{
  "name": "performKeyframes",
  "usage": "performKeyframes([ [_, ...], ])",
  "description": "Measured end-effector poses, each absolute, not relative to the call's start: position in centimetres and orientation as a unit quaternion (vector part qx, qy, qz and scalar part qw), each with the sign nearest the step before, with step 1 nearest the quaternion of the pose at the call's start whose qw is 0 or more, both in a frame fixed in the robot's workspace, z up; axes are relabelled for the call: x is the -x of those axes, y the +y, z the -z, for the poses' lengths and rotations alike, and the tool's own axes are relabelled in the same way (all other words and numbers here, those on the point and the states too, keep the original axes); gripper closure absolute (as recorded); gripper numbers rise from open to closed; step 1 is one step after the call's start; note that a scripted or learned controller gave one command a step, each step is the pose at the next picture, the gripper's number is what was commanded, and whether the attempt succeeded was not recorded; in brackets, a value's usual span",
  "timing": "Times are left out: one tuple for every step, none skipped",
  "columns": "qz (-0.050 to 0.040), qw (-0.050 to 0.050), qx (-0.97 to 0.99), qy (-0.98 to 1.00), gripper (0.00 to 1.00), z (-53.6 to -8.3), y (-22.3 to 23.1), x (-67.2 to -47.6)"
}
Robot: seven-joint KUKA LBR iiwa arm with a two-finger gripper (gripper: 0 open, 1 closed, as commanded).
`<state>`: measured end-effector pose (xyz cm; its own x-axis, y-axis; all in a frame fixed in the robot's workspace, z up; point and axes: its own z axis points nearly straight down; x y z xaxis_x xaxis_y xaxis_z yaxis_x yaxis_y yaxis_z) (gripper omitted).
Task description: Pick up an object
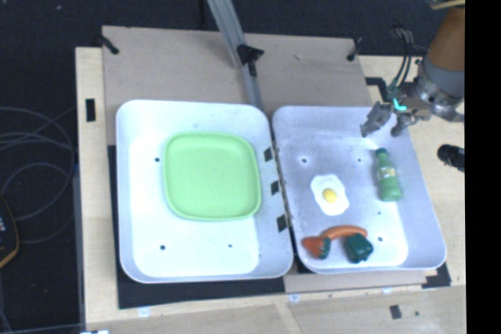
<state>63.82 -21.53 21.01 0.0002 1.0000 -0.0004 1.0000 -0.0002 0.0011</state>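
My gripper (385,121) hangs over the far right corner of the right bin (313,129), fingers spread open with nothing between them. Just below it lies a green bottle (387,175), on its side near the bin's right wall. A fried egg toy (329,195) rests in the bin's middle. Near the front edge lie an orange-red sausage (343,232), a small red piece (316,247) and a dark green object (358,248).
The left bin (141,238) bears a light green square plate (212,175). A grey slanted pole (223,4) rises from the back between the bins. Beyond the bench's left edge, cables lie on the dark floor (31,160).
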Motion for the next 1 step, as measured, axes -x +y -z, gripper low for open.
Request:
performKeyframes([
  [-0.0002, 0.001, -0.707, 0.707, 0.0, -21.01, -21.53, -63.82],
])
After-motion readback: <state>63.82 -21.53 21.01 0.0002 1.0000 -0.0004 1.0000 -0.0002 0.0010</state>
